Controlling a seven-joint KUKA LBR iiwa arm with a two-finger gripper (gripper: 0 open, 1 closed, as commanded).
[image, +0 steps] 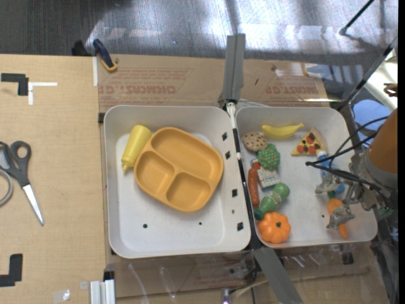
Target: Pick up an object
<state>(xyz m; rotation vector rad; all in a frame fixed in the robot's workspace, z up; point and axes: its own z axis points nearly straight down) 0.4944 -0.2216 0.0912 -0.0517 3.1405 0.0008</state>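
I see the gripper (pixel 340 213) low in the right bin (pixel 297 114), over a small orange toy (pixel 335 205); its jaws I cannot tell. The toy looks light, hard, slippery; I would grasp across its middle.

One fixed camera looks down on the worktop (pixel 50 233) from above at a slant, far enough off to take in both white bins whole. The left bin (pixel 120 233) sits at centre, the right bin (pixel 304 233) toward 3 o'clock. Grey floor (pixel 190 11) fills the 12 o'clock edge, beyond the worktop.
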